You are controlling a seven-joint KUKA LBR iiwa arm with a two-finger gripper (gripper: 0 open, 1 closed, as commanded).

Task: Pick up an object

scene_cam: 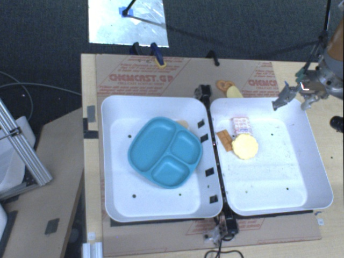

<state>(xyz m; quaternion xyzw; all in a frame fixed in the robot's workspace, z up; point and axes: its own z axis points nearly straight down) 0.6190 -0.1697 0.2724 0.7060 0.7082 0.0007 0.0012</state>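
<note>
Here the arm reaches in from the right edge, its gripper [295,97] hanging over the far right corner of the right bin [317,165] with its two fingers spread apart and nothing between them. Well apart from it, near the right bin's left wall, lie a yellow round object [245,147], a brown biscuit-like piece [224,140] touching it on the left, and a small pink-and-white packet [241,126] just behind. The left bin [115,198] holds a blue divided plate [164,151], and two small items [229,88] rest on the surface beyond the bins.
</note>
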